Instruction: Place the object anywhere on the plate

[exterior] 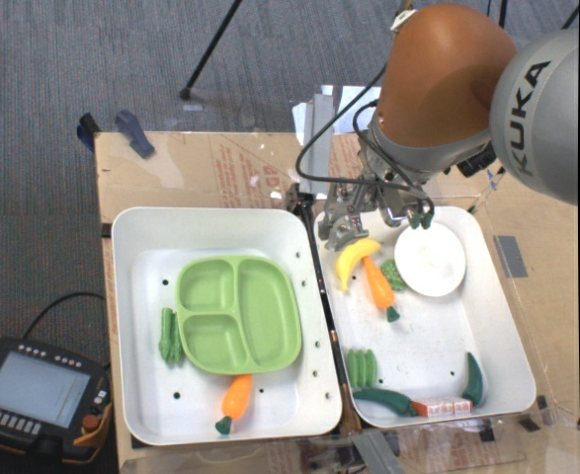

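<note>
A green divided plate (238, 314) lies in the left bin (131, 265). Beside its left edge lies a green bean pod (170, 336), and an orange carrot (234, 403) lies just in front of it. In the right bin (502, 344), a yellow banana (354, 260) and a second orange carrot (379, 286) lie next to a round white plate (430, 261). My gripper (345, 227) hangs over the right bin's back left corner, just above the banana's upper end. Nothing visible is held in it.
Near the right bin's front edge lie a green pod (362, 367), a dark green pepper (388, 400), a second dark green piece (473, 380) and a red-and-white block (441, 407). The arm's large orange band (443, 72) hides the bench behind the right bin. A pendant (38, 398) sits on the floor at left.
</note>
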Robot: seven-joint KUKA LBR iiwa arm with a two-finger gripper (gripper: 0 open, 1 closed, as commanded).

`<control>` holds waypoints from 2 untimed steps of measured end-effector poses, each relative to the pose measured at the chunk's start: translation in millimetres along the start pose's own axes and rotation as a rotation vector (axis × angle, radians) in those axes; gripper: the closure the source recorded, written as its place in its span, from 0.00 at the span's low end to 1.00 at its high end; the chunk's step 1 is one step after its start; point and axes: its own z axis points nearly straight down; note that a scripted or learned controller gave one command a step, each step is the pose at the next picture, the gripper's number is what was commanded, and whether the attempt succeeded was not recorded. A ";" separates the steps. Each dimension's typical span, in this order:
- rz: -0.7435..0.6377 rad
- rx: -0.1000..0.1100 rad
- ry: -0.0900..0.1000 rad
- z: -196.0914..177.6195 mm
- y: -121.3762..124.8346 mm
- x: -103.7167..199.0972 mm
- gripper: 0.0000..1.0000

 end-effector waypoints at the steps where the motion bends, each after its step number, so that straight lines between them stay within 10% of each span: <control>1: -0.091 -0.002 0.011 75.3 94.6 67.7 1.00; 2: -0.501 -0.002 0.006 136.0 166.7 66.9 1.00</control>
